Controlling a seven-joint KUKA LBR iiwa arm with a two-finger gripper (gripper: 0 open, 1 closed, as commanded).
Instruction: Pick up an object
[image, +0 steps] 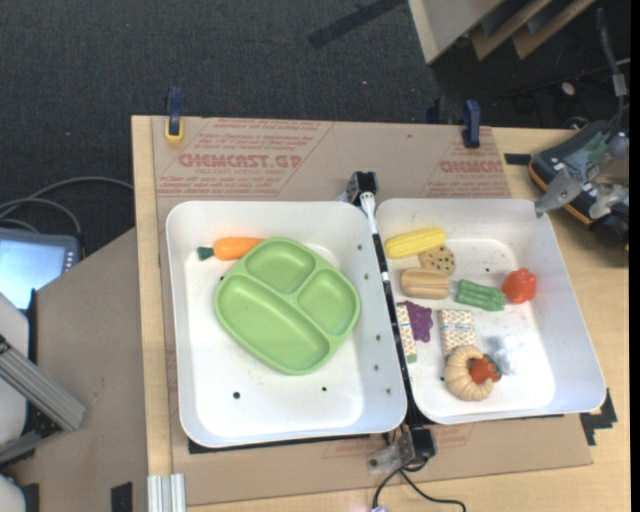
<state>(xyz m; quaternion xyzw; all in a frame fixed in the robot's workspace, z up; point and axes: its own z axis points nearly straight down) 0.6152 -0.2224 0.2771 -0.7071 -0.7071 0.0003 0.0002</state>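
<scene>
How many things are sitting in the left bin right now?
2. A green divided plate fills the middle of the left bin, and an orange carrot lies at its upper-left edge. Something small could be hidden under the plate.

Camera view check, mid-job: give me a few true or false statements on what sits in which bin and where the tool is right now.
1. The green divided plate lies in the left bin. True.
2. The carrot lies in the right bin. False: it is in the left bin, by the plate's upper left edge.
3. The corn cob lies in the right bin. True.
4. The tool is down inside the right bin. False: it is outside the bin, beyond its upper right corner.
5. The red tomato-like piece lies on the plate. False: it is in the right bin, beside a green vegetable.
</scene>
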